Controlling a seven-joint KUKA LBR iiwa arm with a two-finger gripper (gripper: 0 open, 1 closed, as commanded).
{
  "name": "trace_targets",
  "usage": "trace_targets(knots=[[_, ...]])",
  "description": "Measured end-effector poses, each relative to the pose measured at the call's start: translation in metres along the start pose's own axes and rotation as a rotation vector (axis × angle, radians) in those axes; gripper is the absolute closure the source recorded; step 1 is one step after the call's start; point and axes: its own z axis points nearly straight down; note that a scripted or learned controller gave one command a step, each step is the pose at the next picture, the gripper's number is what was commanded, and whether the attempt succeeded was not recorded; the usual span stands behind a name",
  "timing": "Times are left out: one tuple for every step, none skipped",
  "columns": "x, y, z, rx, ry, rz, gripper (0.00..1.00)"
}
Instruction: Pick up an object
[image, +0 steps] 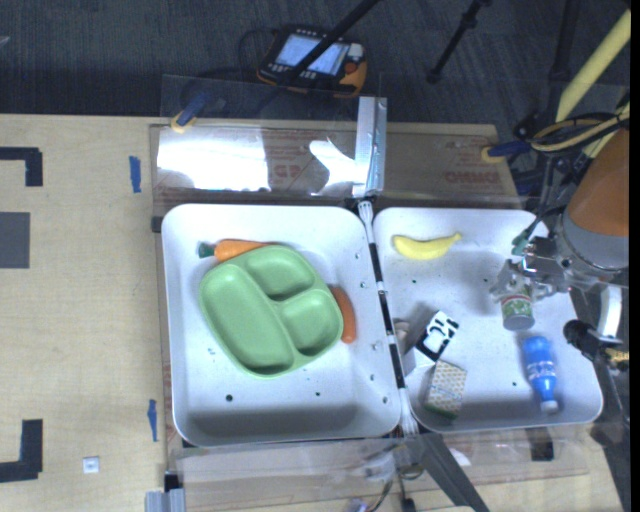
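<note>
Nearest the camera, along the lower rim of the right bin (575, 415), a woven tan packet (447, 386) is lying beside a black-and-white box (436, 335), whose markings are too small to read, and a blue bottle (540, 371) is resting on its side with its white cap pointing down toward the rim. In the left bin (190, 400) a green divided tray (270, 308) is sitting tilted over two orange carrots (238, 248), one peeking out at its upper left, the other along its right edge. Further up, the arm is reaching in from the right, its orange band (605, 195) showing at the frame edge and its wrist pointing down into the right bin. The gripper (519, 290) is hanging directly over a small green-topped cup (518, 312), touching or just above it; whether it is grasping the cup or released cannot be told from this angle. A yellow banana (426, 245) is lying near the far wall of the same bin. Beyond the bins a clear plastic sheet (260, 160) is glaring on the wooden bench (70, 330), and a handheld controller (310, 58) with a lit screen is lying on the dark floor.
</note>
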Motion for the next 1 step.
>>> trace_targets(knots=[[0.0168, 0.0051, -0.1264, 0.000, 0.000, -0.045, 1.00]])
